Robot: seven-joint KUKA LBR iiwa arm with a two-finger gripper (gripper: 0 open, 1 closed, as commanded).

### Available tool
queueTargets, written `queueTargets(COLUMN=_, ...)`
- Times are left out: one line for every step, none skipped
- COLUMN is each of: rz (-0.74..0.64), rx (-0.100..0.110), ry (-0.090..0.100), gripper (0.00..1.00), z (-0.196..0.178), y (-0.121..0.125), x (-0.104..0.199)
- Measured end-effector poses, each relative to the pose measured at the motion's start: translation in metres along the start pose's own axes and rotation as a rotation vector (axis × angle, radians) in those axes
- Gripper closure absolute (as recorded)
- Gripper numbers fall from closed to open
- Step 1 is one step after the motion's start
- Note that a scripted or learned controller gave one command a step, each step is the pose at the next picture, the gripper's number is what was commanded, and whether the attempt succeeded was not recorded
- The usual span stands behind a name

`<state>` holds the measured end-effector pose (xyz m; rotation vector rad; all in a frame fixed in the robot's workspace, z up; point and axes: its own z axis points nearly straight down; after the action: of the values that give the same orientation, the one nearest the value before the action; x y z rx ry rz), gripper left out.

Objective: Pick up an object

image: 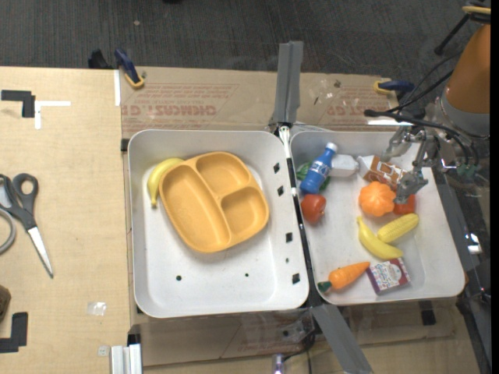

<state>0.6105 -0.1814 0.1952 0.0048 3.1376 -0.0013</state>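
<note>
Pincer (412,179) low over the right bin (448,232), just beside the orange (376,199) (fingers' spread impossible to tell).

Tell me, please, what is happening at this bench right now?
The arm reaches in from the right, its gripper low over the right bin, beside the orange and a small red item. No object is visibly held. Toy food lies around: bananas, a carrot, a tomato, a blue bottle. The left bin holds a yellow divided plate.

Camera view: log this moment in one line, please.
gripper low in right bin | beside orange | nothing seen held | divided plate, banana in left bin
</note>
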Motion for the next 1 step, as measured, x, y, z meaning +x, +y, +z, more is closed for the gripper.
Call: queueTargets(rz=0.072, rx=0.005, ry=-0.025, gripper=0.00, z=0.0754, y=-0.0309, x=-0.0084)
